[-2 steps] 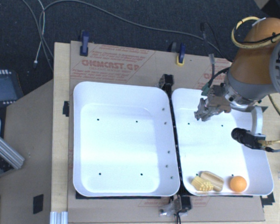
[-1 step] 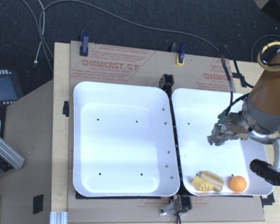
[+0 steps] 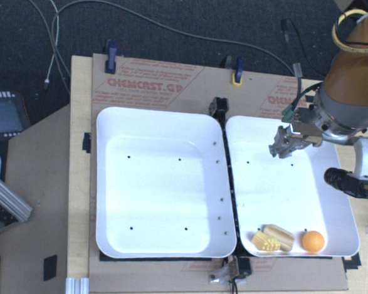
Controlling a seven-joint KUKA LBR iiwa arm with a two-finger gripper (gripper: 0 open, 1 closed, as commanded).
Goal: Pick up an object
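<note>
From my remote station, I watch the gripper (image 3: 283, 148) hang over the far half of the right bin (image 3: 349, 217), near its far rim; I cannot tell from this angle how its fingers stand, and nothing shows between them. The task's things crowd that bin's near edge: an orange ball (image 3: 313, 241) by the near right corner, and just left of it a yellow corn cob (image 3: 265, 242) touching a tan roll (image 3: 280, 233). The bin's middle floor lies bare between arm and objects. The left bin (image 3: 101, 169) sits alongside on the desk (image 3: 76, 167), their inner rims nearly touching.
</note>
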